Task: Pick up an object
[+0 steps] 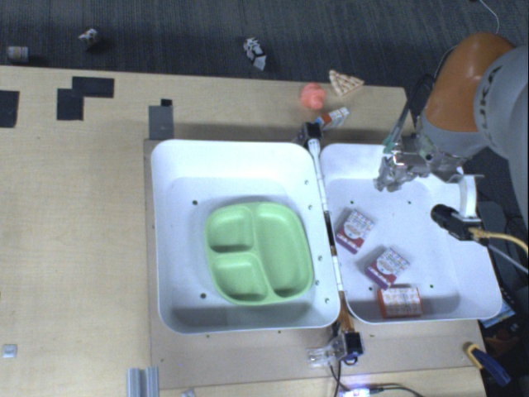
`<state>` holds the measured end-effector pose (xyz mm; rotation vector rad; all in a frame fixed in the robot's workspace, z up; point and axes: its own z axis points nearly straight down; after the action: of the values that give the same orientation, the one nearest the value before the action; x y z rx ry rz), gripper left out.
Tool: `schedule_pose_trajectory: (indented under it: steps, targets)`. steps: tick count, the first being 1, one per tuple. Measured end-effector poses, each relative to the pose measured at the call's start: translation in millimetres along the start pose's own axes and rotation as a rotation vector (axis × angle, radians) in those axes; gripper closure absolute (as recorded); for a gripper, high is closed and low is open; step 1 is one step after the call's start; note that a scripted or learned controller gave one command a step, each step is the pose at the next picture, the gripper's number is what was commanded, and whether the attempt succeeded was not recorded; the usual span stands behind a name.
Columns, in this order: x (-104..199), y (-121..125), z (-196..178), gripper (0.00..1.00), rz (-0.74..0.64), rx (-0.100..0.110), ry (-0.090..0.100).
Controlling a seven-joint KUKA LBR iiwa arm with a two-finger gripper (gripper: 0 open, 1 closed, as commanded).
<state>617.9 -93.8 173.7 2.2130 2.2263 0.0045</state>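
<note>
Your count: 3 small packets [355,229] in the right bin [413,308], 1 green tray [258,251] left of it. End effector [392,177] above packets; finger state unreadable.

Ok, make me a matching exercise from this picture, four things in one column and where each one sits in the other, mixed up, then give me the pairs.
Things:
1. green divided tray
2. three small red and white packets
3. pink ball
4. tool

Places:
A. on the bench beyond the bins
B. above the far part of the right bin
C. on the floor of the left bin
D. on the floor of the right bin

Pairs: 1-C, 2-D, 3-A, 4-B
</note>
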Motion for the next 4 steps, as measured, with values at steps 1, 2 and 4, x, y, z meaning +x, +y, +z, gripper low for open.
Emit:
schedule_pose_trajectory:
  steps: [1,2,4]
  targets:
    - [0.4,1.3,-11.3,1.0,-0.005,-0.005,-0.001]
    - [1.0,2.7,-22.5,1.0,-0.01,-0.009,-0.001]
    - [-32.3,-77.9,11.5,1.0,0.005,0.003,-0.002]
